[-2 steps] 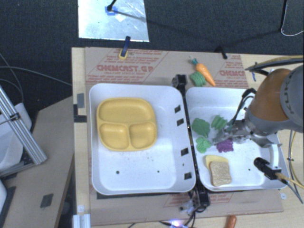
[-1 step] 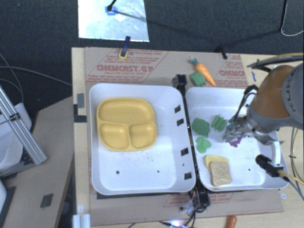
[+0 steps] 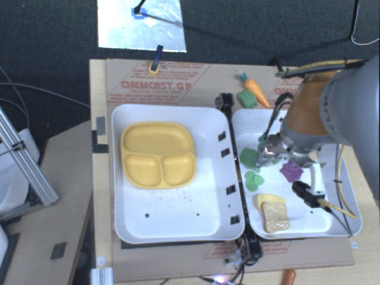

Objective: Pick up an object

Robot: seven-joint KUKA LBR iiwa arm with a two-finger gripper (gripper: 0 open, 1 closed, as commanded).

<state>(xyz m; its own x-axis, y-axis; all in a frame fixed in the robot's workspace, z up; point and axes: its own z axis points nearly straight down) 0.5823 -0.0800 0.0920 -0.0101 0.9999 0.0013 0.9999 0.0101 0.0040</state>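
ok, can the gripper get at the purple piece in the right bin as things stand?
Probably yes. The purple piece lies flat and apart from the green pieces, with bare bin floor around it, and the gripper hangs just beside it over the right bin.

Both white bins (image 3: 178,218) look like smooth moulded plastic with a faint sheen. The yellow tray (image 3: 158,154), well left of the tool (image 3: 270,149), is matt plastic. Just beside the tool, the green pieces (image 3: 250,158) and the purple piece (image 3: 291,171) look like soft-sheen plastic; the toast slice (image 3: 275,217) nearer the camera has a rough, speckled face. The board (image 3: 178,82) under the bins is printed brown cardboard, matt. Beyond it lies a shiny, crinkled foil-like sheet (image 3: 141,16).
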